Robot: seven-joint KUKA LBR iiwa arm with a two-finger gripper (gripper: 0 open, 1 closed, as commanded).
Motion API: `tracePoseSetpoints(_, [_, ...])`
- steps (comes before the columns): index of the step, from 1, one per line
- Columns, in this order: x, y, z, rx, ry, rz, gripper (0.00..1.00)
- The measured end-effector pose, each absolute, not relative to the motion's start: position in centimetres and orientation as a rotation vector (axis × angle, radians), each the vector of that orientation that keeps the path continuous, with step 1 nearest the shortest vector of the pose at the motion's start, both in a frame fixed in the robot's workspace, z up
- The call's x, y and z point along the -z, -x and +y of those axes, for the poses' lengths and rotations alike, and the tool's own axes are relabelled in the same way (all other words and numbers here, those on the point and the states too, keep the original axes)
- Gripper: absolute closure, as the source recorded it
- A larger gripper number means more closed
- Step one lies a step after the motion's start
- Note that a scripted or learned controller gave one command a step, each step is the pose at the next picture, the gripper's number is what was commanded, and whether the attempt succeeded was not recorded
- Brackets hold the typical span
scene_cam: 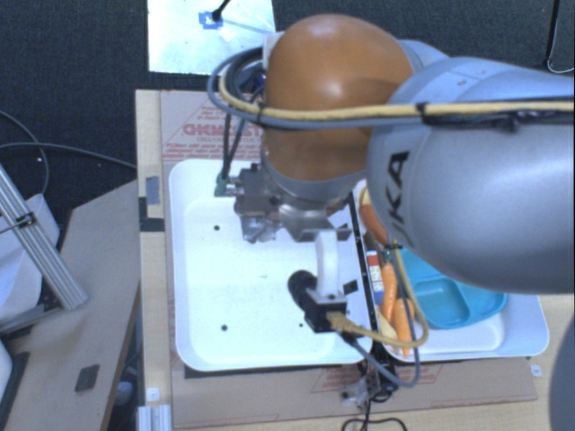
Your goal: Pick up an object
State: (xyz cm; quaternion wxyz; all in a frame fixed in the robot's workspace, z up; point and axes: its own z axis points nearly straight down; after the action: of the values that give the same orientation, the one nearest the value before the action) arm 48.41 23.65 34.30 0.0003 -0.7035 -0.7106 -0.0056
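Your gripper (259, 215) hangs over the left-hand shallow white bin (193, 268) — open or closed, cannot tell — so steer it squarely above the orange stick-shaped pieces (393, 296) before descending.

White bin (207, 330) under the claw (255, 226): smooth plastic, slightly glossy. Claw's body looks bare metal, dull grey. Right of it, blue dish (449, 299): glossy plastic. Cardboard (184, 115) beyond claw: matt, a bit rough.
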Motion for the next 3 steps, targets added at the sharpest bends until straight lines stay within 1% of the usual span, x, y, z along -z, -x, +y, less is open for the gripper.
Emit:
tracePoseSetpoints(1, [-43.2, -55.9, 23.4, 0.022, 2.220, -2.233, 1.00])
tracePoseSetpoints(2, [-36.2, -63.8, 23.3, -0.006, 2.223, -2.220, 1.00])
tracePoseSetpoints(3, [-18.5, -65.1, 23.3, -0.021, 2.218, -2.216, 1.00])
